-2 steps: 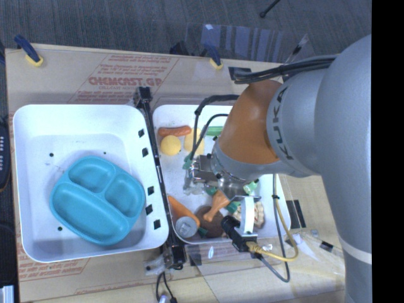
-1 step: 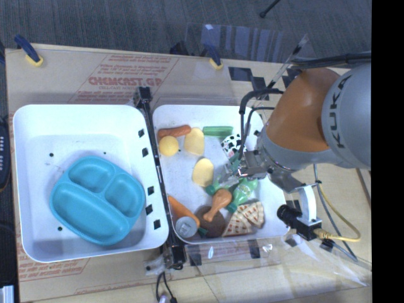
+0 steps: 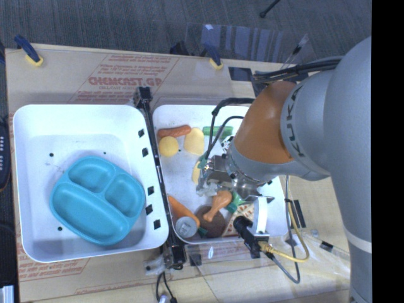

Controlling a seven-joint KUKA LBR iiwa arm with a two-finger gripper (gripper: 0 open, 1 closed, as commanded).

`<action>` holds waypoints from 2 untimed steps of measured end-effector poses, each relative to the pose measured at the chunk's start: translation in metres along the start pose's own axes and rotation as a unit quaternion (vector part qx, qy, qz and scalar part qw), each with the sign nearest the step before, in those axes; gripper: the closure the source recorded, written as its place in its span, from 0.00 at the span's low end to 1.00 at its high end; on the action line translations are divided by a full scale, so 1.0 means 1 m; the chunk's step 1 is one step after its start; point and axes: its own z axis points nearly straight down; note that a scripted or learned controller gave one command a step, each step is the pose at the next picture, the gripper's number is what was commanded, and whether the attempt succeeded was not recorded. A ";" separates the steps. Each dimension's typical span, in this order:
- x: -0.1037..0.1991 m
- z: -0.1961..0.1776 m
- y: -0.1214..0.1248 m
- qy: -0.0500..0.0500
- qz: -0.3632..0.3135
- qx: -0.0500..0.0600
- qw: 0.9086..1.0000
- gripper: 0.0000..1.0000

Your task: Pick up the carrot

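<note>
Carrot (image 3: pixel 177 206) lies in the right bin (image 3: pixel 165 115), near that bin's lower left corner, slanting from upper left to lower right alongside the left wall. Its lower end touches or nearly touches a small silver can (image 3: pixel 185 226), which sits against the bin's bottom edge. Just right of the carrot lies a tan drumstick-shaped toy (image 3: pixel 218 204), tilted, with its darker end over a brown round piece (image 3: pixel 213 223); a bit of green shows beside them.

Above the carrot, the gripper (image 3: pixel 211 177) hangs over the middle of the bin, apart from the carrot and up to its right. Whether its fingers are spread or closed I cannot tell, since the wrist and the orange band of the arm (image 3: pixel 268 131) cover them.

Farther above the carrot, near the bin's top wall, lie an orange-red sausage shape (image 3: pixel 175 131), a yellow round fruit (image 3: pixel 168 146), a paler yellow piece (image 3: pixel 194 141) and a green item (image 3: pixel 218 132).

Left of the carrot, past the wall, the left bin (image 3: pixel 38 122) holds 1 blue tray (image 3: pixel 98 198) with 3 compartments.
</note>
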 end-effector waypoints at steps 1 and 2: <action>0.000 -0.010 0.001 0.000 -0.004 0.003 1.000 1.00; -0.033 0.029 0.069 -0.004 -0.329 -0.003 0.944 1.00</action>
